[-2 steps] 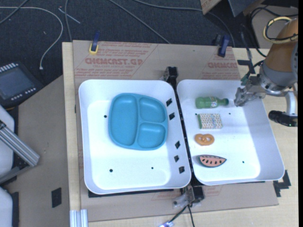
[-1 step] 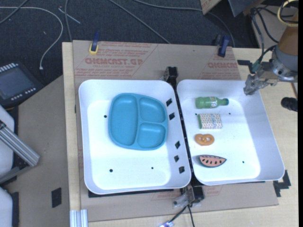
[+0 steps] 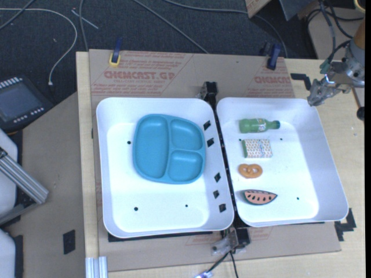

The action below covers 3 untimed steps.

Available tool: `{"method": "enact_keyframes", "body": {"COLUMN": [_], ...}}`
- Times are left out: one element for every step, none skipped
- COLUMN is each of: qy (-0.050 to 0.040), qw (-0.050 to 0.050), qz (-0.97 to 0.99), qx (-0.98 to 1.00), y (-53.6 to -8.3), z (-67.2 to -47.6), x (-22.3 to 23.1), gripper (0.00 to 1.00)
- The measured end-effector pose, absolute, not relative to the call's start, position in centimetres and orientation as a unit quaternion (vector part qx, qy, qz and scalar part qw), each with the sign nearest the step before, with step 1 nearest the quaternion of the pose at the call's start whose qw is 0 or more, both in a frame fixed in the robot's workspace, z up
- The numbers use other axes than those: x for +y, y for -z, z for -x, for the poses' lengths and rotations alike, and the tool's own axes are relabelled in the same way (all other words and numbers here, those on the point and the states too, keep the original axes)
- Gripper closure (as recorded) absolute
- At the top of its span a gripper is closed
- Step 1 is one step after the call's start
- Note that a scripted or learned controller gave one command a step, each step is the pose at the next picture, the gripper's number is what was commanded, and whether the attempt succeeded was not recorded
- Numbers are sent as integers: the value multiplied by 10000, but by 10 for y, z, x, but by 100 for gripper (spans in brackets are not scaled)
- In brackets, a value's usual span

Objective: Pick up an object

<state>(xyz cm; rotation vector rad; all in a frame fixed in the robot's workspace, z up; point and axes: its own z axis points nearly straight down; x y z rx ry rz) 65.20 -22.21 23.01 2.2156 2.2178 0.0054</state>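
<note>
The right bin (image 3: 313,155) holds a green bottle (image 3: 258,125) lying on its side. Below it sit a small patterned packet (image 3: 257,148), a pretzel (image 3: 250,170) and a watermelon slice (image 3: 259,197), forming a column along the bin's left side. My gripper (image 3: 320,95) hangs at the bin's far right corner, above its rim and well to the right of the bottle. Nothing is seen between its fingers.
The left bin (image 3: 116,201) carries a blue divided plate (image 3: 169,149). Black clips line the seam between the bins. Blue clamps (image 3: 273,55) hold the cardboard sheet at the back. Cables lie on the dark floor beyond the bench.
</note>
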Motion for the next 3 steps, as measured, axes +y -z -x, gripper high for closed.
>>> {"method": "enact_keyframes", "body": {"qy": [-3, 1, 4], "qw": [-17, -20, -24], "qz": [-7053, -7056, -7053], "qx": [7089, 7086, 7089], "y": [-223, -218, -212], "z": [-640, -620, -606], "x": [-171, -130, -79], "gripper": [100, 100, 100]}}
